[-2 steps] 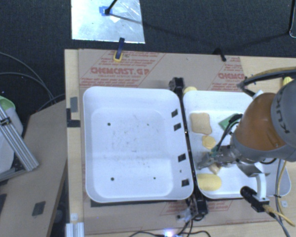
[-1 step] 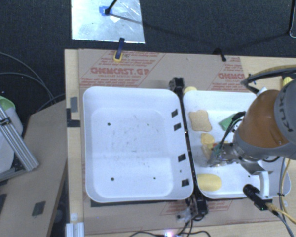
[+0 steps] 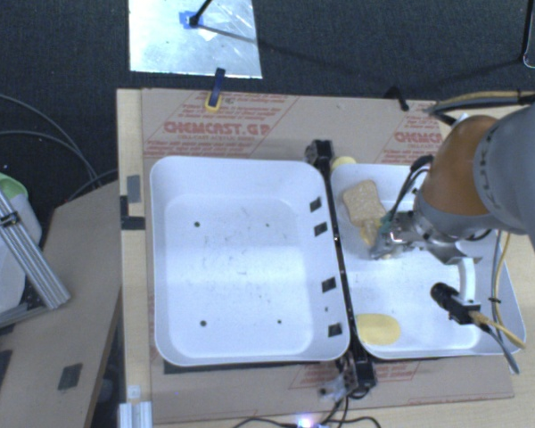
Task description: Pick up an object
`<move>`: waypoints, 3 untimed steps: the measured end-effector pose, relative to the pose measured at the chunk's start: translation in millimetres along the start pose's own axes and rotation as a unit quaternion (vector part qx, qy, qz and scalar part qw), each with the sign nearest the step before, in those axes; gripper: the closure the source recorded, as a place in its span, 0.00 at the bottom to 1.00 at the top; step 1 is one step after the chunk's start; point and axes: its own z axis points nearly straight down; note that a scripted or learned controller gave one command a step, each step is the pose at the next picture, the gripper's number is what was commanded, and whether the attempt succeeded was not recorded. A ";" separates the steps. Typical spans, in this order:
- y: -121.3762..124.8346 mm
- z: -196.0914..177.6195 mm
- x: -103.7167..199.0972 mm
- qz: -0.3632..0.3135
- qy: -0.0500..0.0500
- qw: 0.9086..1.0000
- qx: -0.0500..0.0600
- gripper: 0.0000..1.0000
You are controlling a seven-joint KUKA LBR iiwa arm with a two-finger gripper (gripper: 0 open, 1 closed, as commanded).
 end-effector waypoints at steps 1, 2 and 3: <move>-27.5 -103.5 90.4 -0.003 0.003 1.000 0.002 1.00; -48.7 -241.1 126.5 -0.003 0.003 1.000 -0.003 1.00; -63.5 -255.0 99.8 0.003 0.001 1.000 0.002 1.00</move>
